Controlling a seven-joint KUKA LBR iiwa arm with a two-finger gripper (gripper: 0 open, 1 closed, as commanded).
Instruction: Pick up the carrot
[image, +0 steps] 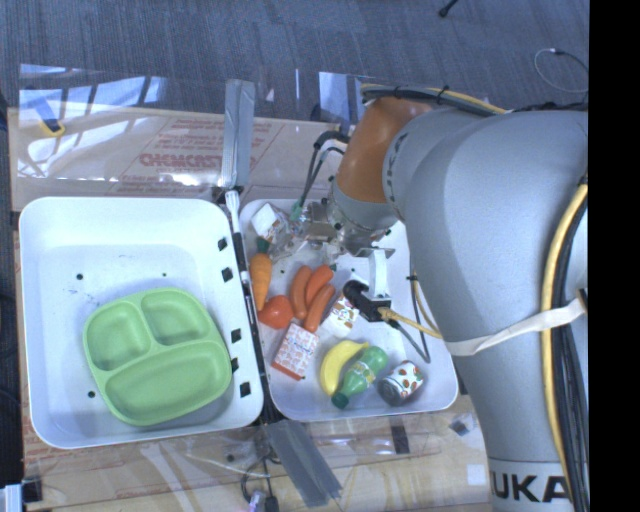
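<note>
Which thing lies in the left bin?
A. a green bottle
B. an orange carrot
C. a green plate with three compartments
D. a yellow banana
C: the green plate lies in the left bin, while the banana, the green bottle and the carrot lie in the right bin.

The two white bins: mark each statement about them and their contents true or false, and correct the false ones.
1. The green divided plate lies in the left bin. True.
2. The carrot lies on the green divided plate. False: it lies in the right bin, near the wall next to the left bin.
3. The banana lies beside the green bottle. True.
4. The arm reaches over the left bin. False: it is over the right bin.
</note>
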